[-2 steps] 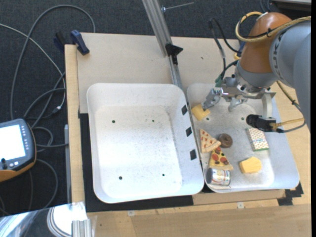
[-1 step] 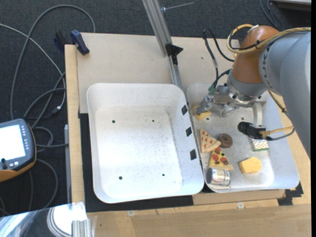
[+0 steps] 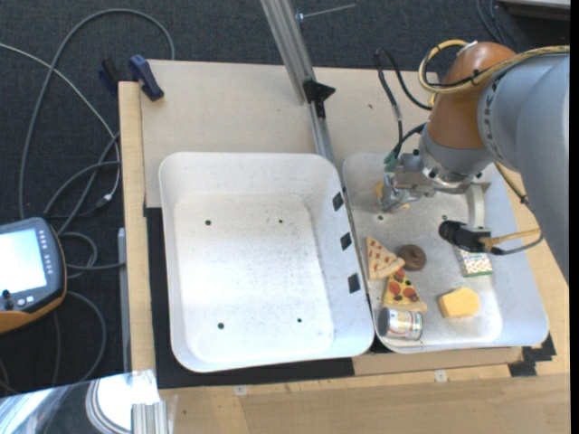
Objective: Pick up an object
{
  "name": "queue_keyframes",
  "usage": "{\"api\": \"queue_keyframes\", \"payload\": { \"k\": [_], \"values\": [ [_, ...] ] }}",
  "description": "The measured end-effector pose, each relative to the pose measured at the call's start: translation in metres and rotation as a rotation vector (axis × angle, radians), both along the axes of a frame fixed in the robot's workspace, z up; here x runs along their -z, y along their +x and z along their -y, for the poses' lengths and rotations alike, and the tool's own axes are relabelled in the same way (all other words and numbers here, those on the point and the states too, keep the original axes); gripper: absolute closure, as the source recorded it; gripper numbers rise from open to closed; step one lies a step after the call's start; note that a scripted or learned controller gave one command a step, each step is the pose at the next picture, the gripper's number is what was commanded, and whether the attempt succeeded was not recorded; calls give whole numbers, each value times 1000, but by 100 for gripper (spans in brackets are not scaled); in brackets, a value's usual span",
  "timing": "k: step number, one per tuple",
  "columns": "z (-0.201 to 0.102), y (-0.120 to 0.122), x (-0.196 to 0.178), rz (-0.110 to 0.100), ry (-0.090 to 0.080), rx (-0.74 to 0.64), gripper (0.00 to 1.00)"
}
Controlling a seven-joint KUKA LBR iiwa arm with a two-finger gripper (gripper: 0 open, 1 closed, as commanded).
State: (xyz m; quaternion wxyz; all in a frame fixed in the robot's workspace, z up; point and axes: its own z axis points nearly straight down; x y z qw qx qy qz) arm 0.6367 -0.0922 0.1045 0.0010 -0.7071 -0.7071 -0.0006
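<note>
Objects are crowding the right bin's (image 3: 520,328) near edge — pizza slices (image 3: 384,259), a brown disc (image 3: 412,258), a can (image 3: 401,324), a yellow block (image 3: 460,303) — while the gripper (image 3: 394,194) is hanging over that bin's open far-left corner, its grip impossible to tell, and the left bin (image 3: 181,174) is sitting beside it.

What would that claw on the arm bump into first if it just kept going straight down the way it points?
Most likely the bare white floor of the right bin. The gripper points down at the bin's far-left corner, near a small yellowish piece it might graze first. Depth is hard to judge from this slanted view.
</note>
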Motion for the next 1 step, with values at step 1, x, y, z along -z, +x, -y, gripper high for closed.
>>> {"api": "queue_keyframes", "payload": {
  "k": [1],
  "values": [
    [0, -3, -45, 6, -3, 0, 100]
  ]
}}
